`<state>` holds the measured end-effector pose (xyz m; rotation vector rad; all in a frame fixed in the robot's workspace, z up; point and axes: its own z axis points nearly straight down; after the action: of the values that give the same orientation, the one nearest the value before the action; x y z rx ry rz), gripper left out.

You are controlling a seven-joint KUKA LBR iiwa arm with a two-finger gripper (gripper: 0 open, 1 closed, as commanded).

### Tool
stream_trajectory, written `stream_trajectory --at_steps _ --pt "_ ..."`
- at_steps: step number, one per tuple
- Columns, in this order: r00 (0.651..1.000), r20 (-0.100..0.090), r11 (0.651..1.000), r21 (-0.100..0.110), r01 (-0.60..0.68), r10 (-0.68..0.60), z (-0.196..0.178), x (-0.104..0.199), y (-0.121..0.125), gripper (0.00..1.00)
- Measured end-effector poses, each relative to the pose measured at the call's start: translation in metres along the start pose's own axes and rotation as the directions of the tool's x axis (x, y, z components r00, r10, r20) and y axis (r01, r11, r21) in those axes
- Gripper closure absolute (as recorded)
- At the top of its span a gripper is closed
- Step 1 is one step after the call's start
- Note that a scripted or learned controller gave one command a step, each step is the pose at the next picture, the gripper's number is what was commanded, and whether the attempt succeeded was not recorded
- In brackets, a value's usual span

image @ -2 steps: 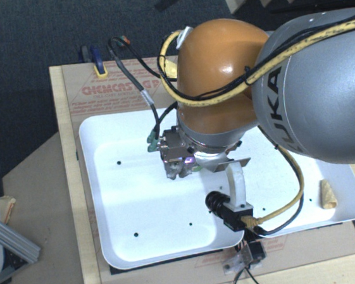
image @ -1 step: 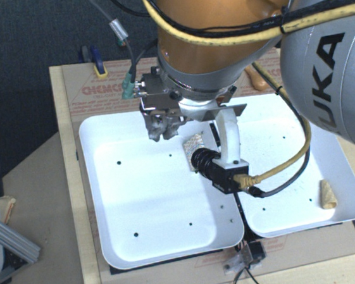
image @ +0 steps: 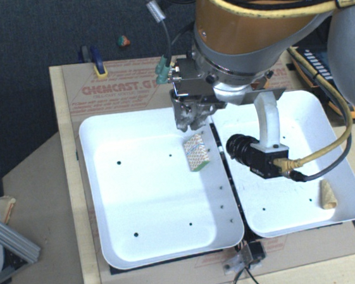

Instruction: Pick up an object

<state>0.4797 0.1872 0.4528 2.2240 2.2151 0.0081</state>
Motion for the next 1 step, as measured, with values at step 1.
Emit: stream_trajectory --at_steps 1 --pt "1.000 0.001 1.000 -0.001 -0.002 0.002 -0.0278 -0.0501 0.0006 1.00"
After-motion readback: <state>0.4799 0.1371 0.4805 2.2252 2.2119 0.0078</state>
